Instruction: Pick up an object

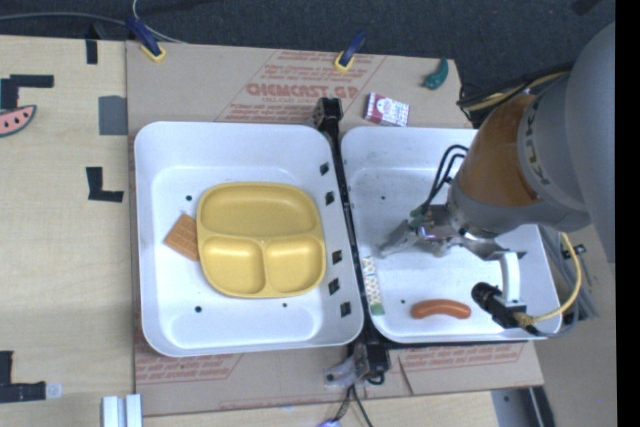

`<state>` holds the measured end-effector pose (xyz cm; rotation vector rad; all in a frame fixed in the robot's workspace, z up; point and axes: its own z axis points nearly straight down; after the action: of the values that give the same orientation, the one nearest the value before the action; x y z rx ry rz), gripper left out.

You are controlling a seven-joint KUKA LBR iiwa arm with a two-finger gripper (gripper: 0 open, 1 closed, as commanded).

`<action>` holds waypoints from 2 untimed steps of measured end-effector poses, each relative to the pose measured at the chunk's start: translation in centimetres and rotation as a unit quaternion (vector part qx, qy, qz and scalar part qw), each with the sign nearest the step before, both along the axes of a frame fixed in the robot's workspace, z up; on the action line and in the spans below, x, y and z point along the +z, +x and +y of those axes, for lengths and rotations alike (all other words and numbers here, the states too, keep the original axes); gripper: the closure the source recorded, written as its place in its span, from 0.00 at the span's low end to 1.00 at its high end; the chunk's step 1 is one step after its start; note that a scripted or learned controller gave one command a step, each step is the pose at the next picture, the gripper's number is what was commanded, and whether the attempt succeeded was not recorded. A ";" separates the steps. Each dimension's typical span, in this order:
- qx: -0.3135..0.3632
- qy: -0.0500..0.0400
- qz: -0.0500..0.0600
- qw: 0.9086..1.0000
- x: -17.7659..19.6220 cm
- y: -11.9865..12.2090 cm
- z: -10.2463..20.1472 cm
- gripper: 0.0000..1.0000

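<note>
Near edge of the right bin [400, 150]: a sausage [440, 310] lies flat on the floor, close to the near wall. Above the middle of this bin hangs the gripper [405, 235], carried by the grey arm [560, 155] with its orange band; whether its fingers are open or closed cannot be told, and nothing is seen between them. Left bin [160, 215]: a yellow divided plate [262, 238] rests at the centre, overlapping a brown cracker [182, 236] at its left side. Beyond the bins, a small red packet [385, 109] lies on the cardboard [290, 85].
</note>
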<state>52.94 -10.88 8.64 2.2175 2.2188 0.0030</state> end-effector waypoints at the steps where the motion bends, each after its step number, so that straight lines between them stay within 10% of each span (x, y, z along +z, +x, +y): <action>1: 0.000 -0.001 -0.001 1.000 1.0 0.0 -0.1 1.00; 2: 0.000 -0.001 -0.001 1.000 1.0 0.0 -0.1 0.00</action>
<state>52.97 -10.98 9.59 2.2164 2.2162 0.0016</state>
